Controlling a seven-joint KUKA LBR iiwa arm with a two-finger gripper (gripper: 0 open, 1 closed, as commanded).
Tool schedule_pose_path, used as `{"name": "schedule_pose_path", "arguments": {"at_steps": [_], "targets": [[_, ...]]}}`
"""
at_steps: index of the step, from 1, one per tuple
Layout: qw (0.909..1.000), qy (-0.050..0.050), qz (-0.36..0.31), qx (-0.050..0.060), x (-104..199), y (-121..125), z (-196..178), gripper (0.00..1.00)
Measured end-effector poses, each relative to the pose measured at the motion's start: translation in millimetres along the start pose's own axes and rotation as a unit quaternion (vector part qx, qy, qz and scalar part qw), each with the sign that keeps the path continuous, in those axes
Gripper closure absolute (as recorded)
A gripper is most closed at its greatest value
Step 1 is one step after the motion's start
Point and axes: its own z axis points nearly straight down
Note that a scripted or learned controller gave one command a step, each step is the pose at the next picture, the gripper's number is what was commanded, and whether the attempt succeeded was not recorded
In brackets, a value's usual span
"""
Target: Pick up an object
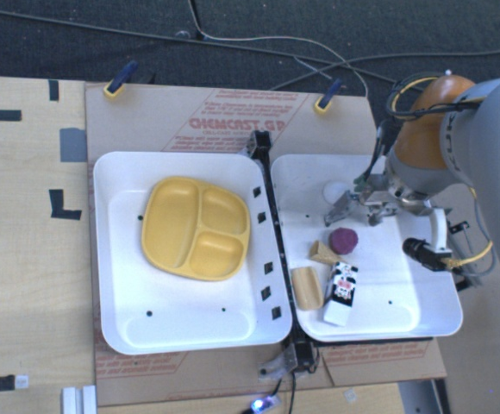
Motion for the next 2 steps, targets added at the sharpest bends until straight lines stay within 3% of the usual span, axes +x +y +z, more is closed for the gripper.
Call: {"name": "schedule_pose_path", "arguments": {"at_steps": [1, 2], "targets": [[1.0000, -0.001, 0.000, -0.003, 0, 0, 16, 0.00], [1.0000, -0.002, -0.001, -0.005, 0, 2, 4, 1.00]]}}
